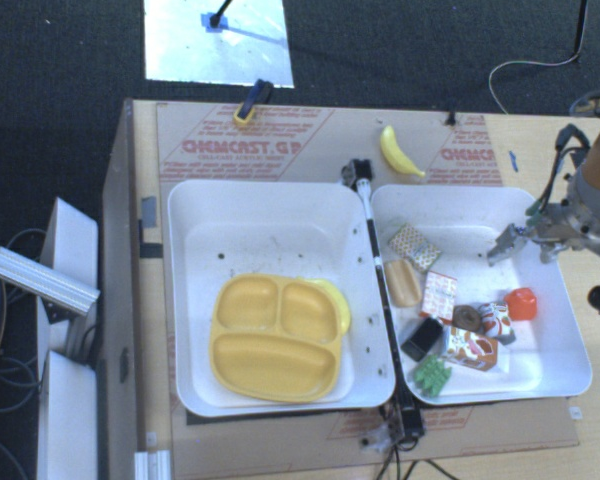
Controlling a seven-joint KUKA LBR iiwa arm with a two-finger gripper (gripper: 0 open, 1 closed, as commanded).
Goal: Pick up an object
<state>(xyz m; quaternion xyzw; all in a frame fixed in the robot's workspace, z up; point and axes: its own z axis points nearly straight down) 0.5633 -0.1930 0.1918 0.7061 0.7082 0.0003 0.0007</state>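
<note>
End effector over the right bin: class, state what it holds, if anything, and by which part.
Nothing is held. The end effector hangs above the right bin's upper right area with no object between its fingers, and the orange block lies below it in the bin.

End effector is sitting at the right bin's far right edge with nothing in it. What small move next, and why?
Probably ease the end effector toward the camera view's lower left and down over the orange block. It hangs above the right bin near its right rim with nothing between its fingers, and the block lies close by, a little apart from the packets clustered beside it, so it looks the easiest thing to reach.
</note>
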